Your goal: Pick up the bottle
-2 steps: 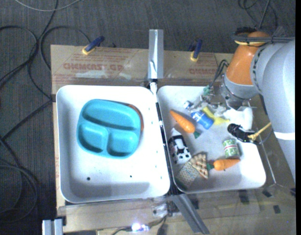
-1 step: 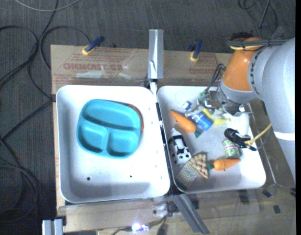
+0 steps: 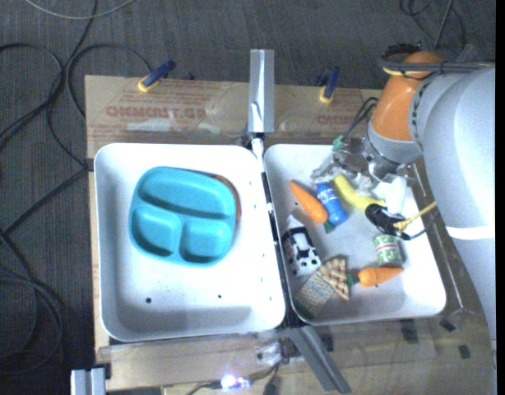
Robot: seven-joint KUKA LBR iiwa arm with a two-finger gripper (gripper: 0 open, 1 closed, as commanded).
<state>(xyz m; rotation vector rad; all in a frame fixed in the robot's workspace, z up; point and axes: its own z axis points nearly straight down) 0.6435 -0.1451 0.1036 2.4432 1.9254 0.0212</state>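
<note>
Arm [image 3: 450,138] low over the right bin's [image 3: 425,303] far end; gripper [image 3: 345,164] just above the bottle [image 3: 328,201], which lies flat between a carrot [image 3: 308,202] and a banana [image 3: 351,192]. Finger opening cannot be told. Judged: bottle not yet lifted. Left bin [image 3: 113,286] holds a blue tray [image 3: 185,214]. Bench [image 3: 170,109] on dark, cabled floor [image 3: 39,97].

Bench [image 3: 170,109]: 2 white bins [image 3: 113,303] side by side.
</note>
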